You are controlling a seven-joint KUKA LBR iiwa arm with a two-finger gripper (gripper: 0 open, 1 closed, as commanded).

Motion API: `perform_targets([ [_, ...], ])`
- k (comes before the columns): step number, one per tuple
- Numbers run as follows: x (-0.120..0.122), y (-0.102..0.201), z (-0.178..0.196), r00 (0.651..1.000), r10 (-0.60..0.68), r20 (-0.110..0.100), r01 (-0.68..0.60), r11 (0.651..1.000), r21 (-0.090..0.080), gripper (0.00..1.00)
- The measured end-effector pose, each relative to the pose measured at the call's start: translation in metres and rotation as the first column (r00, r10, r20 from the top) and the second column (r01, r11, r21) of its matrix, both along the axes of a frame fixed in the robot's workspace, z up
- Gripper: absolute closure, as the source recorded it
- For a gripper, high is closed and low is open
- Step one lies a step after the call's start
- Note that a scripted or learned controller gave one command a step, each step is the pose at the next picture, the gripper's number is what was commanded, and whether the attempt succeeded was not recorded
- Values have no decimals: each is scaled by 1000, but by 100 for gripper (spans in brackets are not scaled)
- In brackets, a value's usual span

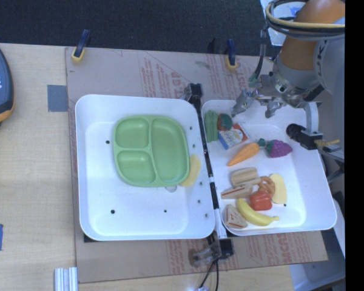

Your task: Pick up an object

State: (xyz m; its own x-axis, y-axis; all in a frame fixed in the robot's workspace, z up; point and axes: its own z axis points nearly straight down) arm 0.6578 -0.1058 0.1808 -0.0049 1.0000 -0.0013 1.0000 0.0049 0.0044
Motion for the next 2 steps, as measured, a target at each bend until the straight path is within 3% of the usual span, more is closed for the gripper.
perform_targets([
  [1, -47, -21, -36, 1000, -4, -14, 4, 1000, 1, 0],
  [2, -62, 10, -92, 1000, 2, -13, -1, 1000, 2, 0],
])
